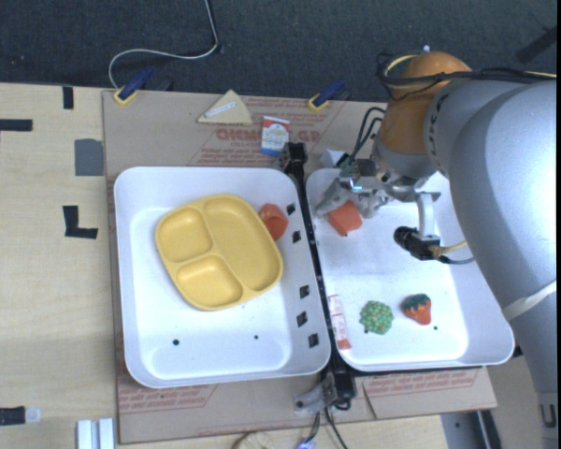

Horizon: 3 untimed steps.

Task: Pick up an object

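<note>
An orange block lies in the right bin near its far left corner. My gripper hangs directly over it, its tip right at the block's upper edge; whether it touches the block I cannot tell. A green broccoli piece and a red strawberry rest side by side toward the near side of the same bin. In the left bin a small orange-red object sits against the right edge of a yellow divided plate.
The arm's grey body covers the right bin's far right side. A black divider runs between the bins. A small carton and a wedge-shaped piece lie on the cardboard behind the bins.
</note>
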Tool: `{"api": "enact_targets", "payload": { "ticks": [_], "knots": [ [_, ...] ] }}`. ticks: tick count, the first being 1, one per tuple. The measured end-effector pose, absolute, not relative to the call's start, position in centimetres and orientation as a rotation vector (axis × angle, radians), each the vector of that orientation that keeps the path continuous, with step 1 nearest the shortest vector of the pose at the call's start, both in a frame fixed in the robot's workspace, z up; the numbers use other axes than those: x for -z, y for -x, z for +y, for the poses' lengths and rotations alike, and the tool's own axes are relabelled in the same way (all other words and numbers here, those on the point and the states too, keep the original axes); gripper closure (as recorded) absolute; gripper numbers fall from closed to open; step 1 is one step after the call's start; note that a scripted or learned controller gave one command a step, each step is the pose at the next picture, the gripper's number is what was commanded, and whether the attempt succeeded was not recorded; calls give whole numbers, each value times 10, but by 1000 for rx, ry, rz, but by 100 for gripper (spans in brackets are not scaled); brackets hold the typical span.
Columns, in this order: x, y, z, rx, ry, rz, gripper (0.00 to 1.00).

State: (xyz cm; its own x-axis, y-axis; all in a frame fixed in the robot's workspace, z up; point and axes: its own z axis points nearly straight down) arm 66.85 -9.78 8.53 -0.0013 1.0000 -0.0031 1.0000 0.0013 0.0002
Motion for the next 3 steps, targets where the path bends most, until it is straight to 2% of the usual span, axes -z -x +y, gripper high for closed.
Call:
{"api": "enact_targets", "payload": {
  "ticks": [2, 3],
  "knots": [
    [-85, -667, -96, 4, -2219, 2219, 0],
    [-96, -667, -96, 3, -2218, 2220, 100]
  ]
}}
